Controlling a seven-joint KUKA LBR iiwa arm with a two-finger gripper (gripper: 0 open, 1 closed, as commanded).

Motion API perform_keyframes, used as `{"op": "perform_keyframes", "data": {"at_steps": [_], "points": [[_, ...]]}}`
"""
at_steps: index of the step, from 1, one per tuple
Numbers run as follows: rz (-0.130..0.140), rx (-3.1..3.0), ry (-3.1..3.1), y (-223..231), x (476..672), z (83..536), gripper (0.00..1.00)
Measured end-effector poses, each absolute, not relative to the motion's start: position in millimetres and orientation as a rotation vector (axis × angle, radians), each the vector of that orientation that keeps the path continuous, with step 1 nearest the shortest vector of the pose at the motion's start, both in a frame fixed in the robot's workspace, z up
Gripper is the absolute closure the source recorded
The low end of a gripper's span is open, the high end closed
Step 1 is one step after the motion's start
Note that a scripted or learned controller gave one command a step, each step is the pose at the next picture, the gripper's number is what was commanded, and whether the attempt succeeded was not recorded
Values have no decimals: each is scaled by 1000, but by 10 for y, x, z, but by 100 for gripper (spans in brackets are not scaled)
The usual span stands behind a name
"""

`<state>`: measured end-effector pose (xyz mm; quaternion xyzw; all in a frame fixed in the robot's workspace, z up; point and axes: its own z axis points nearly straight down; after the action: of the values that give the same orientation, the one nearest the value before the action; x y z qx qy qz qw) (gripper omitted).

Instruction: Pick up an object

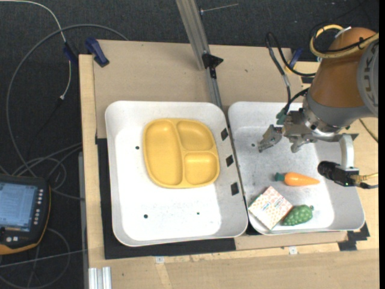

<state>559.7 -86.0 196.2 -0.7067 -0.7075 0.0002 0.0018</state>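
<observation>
Far left, at 8 o'clock off the tabletop [150, 59]: a handheld screen unit [21, 212] with its display lit, cables [36, 101] looping above it on the dark floor. A blue clamp [96, 52] sat at the tabletop's 10 o'clock corner.

Left bin [120, 161]: a yellow divided plate [180, 152] lay flat, up toward the bin's 12 o'clock half. It had three compartments, all bare. A metal post [192, 23] ran down from 12 o'clock of the view to the seam between the two bins.

Right bin [246, 125]: the gripper [281, 139] hung over the bin's upper middle, fingers [267, 138] spread apart, nothing between them. It sat apart from all three objects. The arm [343, 71] came in from 3 o'clock, with the orange band above the wrist.

Objects were grouped in the right bin's lower half:
- small patterned box [270, 208] at 6 o'clock of the bin, tilted, corner near the front wall
- green bumpy toy [299, 215] just beside the box at its 3 o'clock, looked to be touching it
- toy carrot [299, 179] at the box's 1 o'clock, lying flat, green end toward 9 o'clock, clear of the other two

The carrot was the closest object to the fingers, at their 5 o'clock.
</observation>
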Motion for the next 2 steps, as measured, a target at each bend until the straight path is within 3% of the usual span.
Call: {"op": "perform_keyframes", "data": {"at_steps": [1, 2], "points": [[0, -2219, -2220, -861, 5597, 1962, 0], [6, -2216, -2217, -807, 5642, 1510, 0]]}}
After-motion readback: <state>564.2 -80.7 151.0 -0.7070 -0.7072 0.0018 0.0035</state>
